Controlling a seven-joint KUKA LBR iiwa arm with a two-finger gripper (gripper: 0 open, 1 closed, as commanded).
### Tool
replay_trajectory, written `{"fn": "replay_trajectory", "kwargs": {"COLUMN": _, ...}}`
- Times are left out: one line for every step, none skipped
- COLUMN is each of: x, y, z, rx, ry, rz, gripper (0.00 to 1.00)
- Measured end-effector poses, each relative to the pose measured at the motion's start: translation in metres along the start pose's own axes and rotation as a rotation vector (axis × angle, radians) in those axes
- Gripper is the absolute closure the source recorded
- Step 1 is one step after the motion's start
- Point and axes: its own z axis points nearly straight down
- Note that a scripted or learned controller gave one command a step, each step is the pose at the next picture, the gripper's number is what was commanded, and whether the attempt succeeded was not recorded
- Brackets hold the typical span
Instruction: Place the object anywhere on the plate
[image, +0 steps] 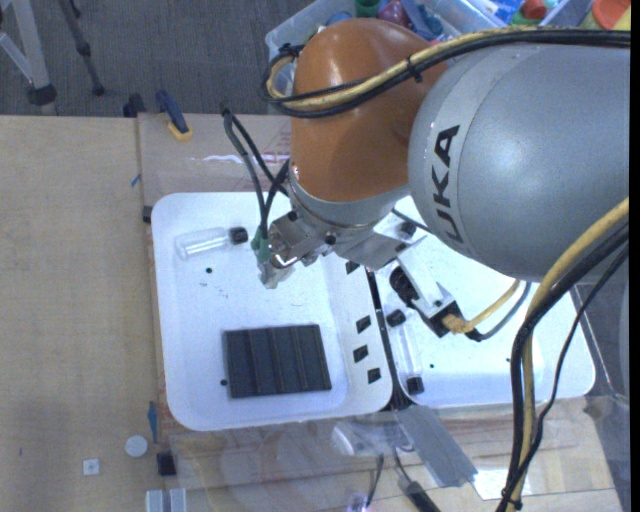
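A clear plastic vial (203, 242) with a black cap lies on its side in the back of the left bin (185, 330). The plate (276, 360), a dark grey ribbed rectangle, lies flat near the front of that bin. My gripper (270, 268) hangs low over the left bin's right side, just right of the vial's cap and behind the plate. Nothing shows in its grasp. The big orange and grey arm hides the space behind it.
The arm covers most of the right bin (500, 375). Black clips sit along the divider between the bins (366, 350). Another clear tube (404, 352) lies near the right bin's left wall. Small loose parts lie on the bench at the front left (135, 446).
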Motion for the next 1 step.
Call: {"fn": "replay_trajectory", "kwargs": {"x": 0.0132, "y": -0.0336, "z": 0.1122, "rx": 0.002, "ry": 0.001, "rz": 0.051, "gripper": 1.0}}
